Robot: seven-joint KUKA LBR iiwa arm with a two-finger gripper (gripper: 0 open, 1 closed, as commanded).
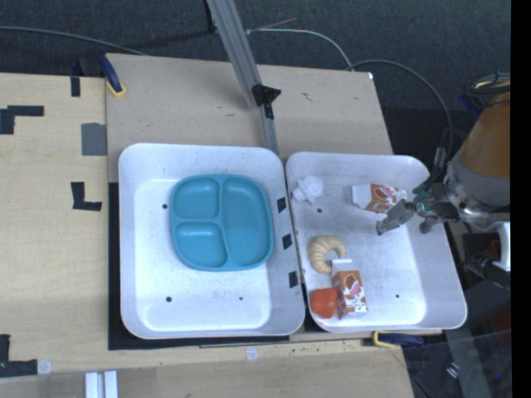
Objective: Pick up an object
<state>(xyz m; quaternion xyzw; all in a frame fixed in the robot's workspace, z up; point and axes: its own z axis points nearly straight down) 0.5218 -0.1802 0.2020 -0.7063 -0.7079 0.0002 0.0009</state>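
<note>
1. The blue divided plate (222, 222) is laid alone in the left bin (141, 305) — kept apart from the pickable clutter.
2. In the right bin (431, 305), a croissant (325, 252), red carton (349, 293) and small carton (377, 196) are scattered.
3. The gripper (398, 216) is held beside the small carton, nothing gripped — whether its jaws are parted cannot be told, the view being blurred.

No words or numbers can be read anywhere. Red and white pictures are printed on the small carton (350, 293) at five o'clock and on the small packet (376, 196) at three o'clock, but their letters are too blurred.
</note>
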